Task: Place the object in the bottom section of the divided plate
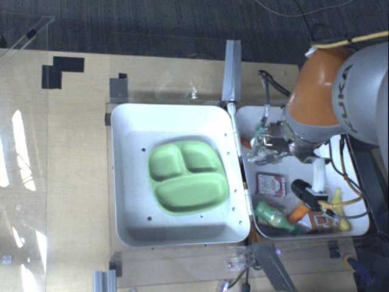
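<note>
I count two white bins on my tabletop: a left bin and a right bin. There is one green divided plate, with three sections. In the right bin I make out one pink packet, one green bottle and one orange piece; the clutter at its near edge I cannot count.

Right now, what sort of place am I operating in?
Probably a robotics lab pick-and-place bench, not a kitchen: a white bin holds a green divided plate, a second bin beside it holds small mixed items, and a grey-and-orange arm reaches over that one.
</note>
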Available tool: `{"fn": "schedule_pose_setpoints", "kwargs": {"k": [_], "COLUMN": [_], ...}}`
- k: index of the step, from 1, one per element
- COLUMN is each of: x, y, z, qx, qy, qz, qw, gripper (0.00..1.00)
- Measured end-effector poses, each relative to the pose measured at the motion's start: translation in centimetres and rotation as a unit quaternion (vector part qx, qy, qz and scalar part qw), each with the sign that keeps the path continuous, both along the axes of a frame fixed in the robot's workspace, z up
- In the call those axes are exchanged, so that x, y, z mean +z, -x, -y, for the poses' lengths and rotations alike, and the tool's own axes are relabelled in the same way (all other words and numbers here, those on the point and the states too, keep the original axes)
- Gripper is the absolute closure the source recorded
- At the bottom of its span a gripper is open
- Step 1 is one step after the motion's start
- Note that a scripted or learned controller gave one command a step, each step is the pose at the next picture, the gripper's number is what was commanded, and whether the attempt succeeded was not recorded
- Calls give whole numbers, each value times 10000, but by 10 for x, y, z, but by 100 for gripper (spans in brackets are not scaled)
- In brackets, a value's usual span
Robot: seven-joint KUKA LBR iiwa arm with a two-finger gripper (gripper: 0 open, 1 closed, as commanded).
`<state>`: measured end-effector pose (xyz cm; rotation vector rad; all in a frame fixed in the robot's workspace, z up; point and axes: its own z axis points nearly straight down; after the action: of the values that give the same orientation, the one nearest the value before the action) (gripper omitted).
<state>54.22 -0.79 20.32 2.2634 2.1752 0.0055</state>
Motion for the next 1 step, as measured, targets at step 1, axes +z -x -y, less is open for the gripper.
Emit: {"fn": "schedule_pose_setpoints", "kwargs": {"k": [1], "x": [-19], "y": [-19], "z": [-69], "qx": [-1164], "qy": [-4], "qz": [-16], "qw": [9932], "gripper": [100]}}
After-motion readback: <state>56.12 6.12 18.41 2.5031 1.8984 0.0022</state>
